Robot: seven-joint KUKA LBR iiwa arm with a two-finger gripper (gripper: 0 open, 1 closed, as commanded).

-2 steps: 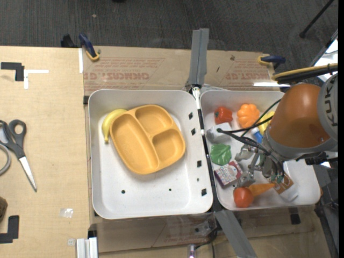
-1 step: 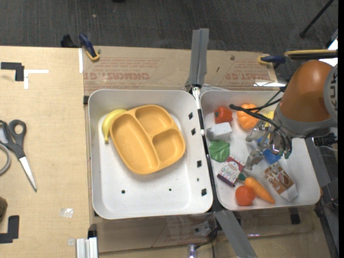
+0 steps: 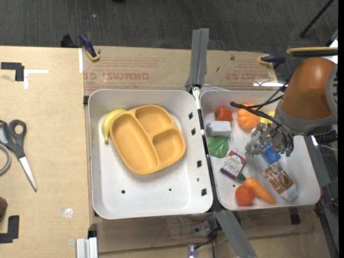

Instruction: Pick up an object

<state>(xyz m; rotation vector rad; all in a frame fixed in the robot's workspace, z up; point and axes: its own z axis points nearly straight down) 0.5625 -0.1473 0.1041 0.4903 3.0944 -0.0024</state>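
A blue object (image 3: 271, 156) lies in the right bin (image 3: 306, 198), just beside a brown-and-white packet (image 3: 279, 179).

We read red print on the cardboard sheet (image 3: 140, 69) along the top of the frame, behind the bins: it runs upside down and mirrored, and looks like "CHEMICAL GU...", repeated on the right part near the upper right. Smaller lines under it are too small to read. The small carton (image 3: 233, 164) and the brown packet (image 3: 278, 179) in the right bin (image 3: 309, 195) carry printed labels, but we can't make out any words.
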